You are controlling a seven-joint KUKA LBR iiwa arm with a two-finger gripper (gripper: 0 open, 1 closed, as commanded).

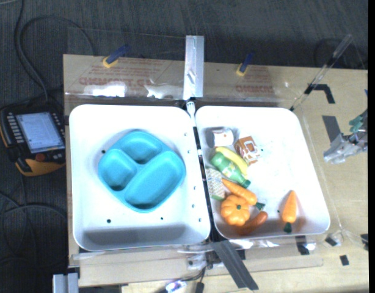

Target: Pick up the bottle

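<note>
two white bins sit side by side on the desk [346,182]. the left bin [90,224] holds a blue divided tray [141,170] with three compartments, about in its middle. the right bin [303,157] holds a heap of toy food along its left side. the bottle [229,168], green, lies on its side in that heap, tilted with one end toward the far left and the other toward the near right. a yellow banana [232,157] touches its far edge. a small white box [223,137] and a brown-and-white carton [247,149] lie just beyond, toward the far wall. near of the bottle lie a carrot [239,191], a small pumpkin [236,211] and a reddish piece [256,220], all touching or nearly so. another carrot [289,207] lies apart, near the bin's near right corner. the hand [346,144] hangs at the right edge, outside the right bin and well apart from the bottle; whether it is wide or narrow i cannot tell. a pendant [33,138] with a lit screen lies on the floor to the left.
</note>
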